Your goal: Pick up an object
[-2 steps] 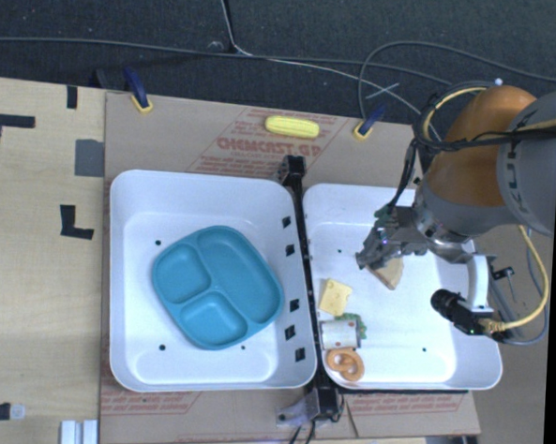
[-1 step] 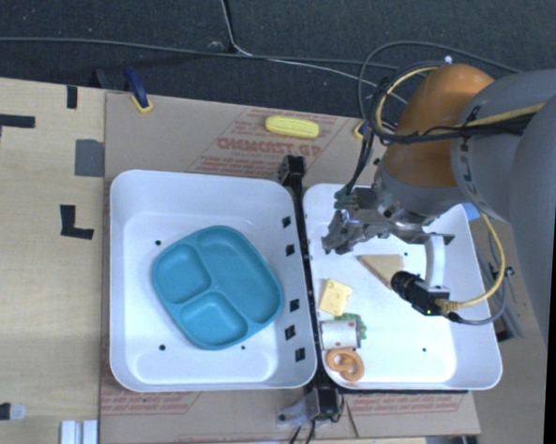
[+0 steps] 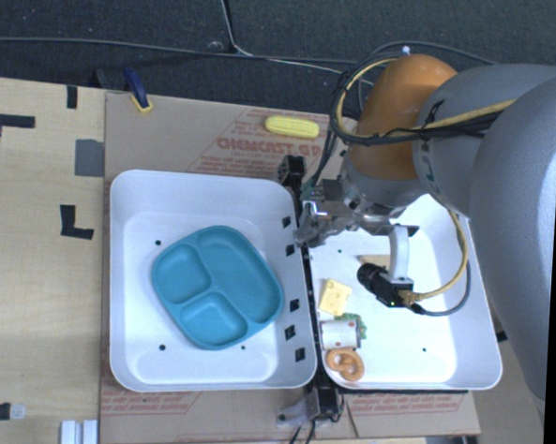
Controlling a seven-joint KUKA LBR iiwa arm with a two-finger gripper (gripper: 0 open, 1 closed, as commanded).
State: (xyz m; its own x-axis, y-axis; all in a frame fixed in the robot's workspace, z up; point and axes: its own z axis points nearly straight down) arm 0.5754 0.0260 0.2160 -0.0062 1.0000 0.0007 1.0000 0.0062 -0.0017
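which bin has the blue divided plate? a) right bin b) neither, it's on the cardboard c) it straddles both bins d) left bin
d: the blue plate lies flat wholly inside the left bin, while the right bin holds the small items such as the pretzel and the yellow wedge.

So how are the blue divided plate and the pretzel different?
The blue divided plate is large and lies alone in the left bin; the pretzel is small and brown, at the near edge of the right bin beside other small items. The plate is a solid tray with three compartments; the pretzel is a twisted loop with holes. Both lie flat.
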